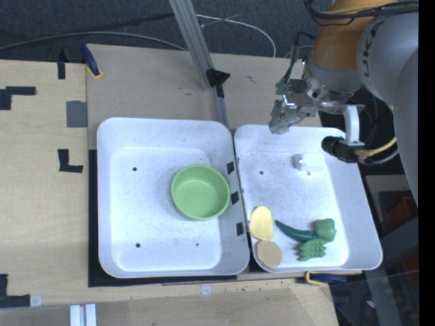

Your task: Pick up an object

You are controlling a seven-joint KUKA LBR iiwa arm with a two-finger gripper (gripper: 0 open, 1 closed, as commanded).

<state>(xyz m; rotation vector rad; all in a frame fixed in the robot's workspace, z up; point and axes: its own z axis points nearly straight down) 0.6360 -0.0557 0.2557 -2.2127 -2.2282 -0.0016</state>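
We see a grey pole (194,36) slanting over the bench's (41,121) far edge, black tape marks (66,160) along its left side, and a blue clamp (92,63) near its far-left corner.

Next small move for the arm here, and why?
Probably move the gripper toward the near edge of the right bin and lower it. It hangs above the bin's far edge, holding nothing, while the yellow piece, tan disc and green toys cluster near.

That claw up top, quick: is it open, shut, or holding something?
Claw: nothing held; open or shut cannot be told. It hangs over the right bin's far edge.
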